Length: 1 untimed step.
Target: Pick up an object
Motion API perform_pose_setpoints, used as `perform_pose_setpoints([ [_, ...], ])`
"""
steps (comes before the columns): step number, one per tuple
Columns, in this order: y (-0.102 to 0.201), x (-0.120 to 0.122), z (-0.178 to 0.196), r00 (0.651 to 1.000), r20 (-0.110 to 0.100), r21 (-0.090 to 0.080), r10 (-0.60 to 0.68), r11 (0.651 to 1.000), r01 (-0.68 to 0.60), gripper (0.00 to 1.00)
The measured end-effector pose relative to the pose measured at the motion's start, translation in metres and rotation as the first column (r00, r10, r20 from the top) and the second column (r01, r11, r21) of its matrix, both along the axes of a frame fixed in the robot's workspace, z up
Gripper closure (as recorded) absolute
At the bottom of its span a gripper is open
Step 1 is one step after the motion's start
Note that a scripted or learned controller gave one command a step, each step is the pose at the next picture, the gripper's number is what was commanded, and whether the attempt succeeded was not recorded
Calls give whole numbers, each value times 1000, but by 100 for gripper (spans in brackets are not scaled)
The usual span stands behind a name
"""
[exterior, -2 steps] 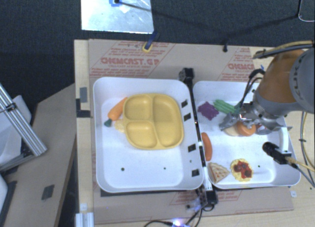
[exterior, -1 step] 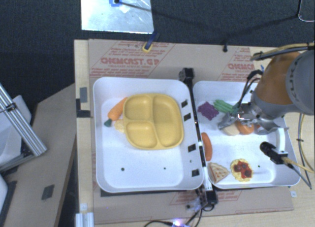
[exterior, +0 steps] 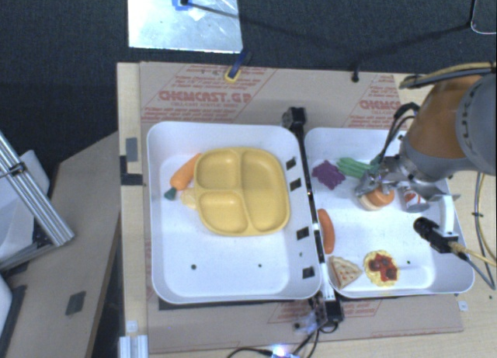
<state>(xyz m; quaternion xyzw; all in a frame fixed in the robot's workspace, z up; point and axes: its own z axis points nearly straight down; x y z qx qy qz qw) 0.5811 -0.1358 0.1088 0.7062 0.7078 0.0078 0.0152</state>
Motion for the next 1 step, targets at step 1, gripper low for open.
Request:
perform_pose_setpoints([
  [1, 3, 10, 48, 1000, -26, 9, 3, 1000, -2, 100],
])
